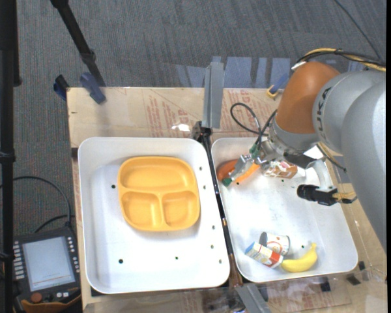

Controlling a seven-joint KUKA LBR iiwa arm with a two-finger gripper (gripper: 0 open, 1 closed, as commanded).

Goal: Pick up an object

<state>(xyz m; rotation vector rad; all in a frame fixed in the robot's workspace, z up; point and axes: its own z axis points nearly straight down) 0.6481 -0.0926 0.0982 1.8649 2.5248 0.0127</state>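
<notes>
Pincer (259, 154) just above carrot (240, 173).

Two shallow white bins lie side by side: the left bin (94, 240) and the right bin (339, 233). The left bin holds one yellow divided plate (159, 193). The right bin holds one banana (300, 259) at its near edge, two small cartons or cans (268, 250) just left of the banana, one orange-and-green item (236, 172) at the bin's far left corner, and one small packet (280, 169) beside that.
</notes>
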